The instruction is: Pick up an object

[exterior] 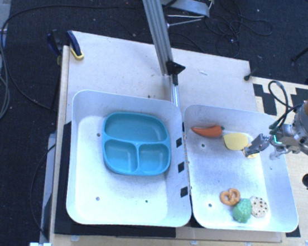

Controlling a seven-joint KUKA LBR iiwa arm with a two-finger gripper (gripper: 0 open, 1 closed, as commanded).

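Table point(122, 65): pale top, scuffed, extends up-view and left of tool | Left bin point(84, 138): white, shallow, well left of tool | Tray point(137, 144): blue, three compartments, lying flat in left bin | Metal post point(158, 27): slanted, up-left of tool | Cables point(12, 90): dark floor, far left.

The worktop point(122, 65) is a pale, scuffed board resting on a dark carpeted floor point(12, 129). Black cables point(11, 92) trail across the floor, well left of the fingers. A slanted aluminium strut point(158, 27) rises from the worktop's far edge, above and left of the fingers. Lighting is even and diffuse.
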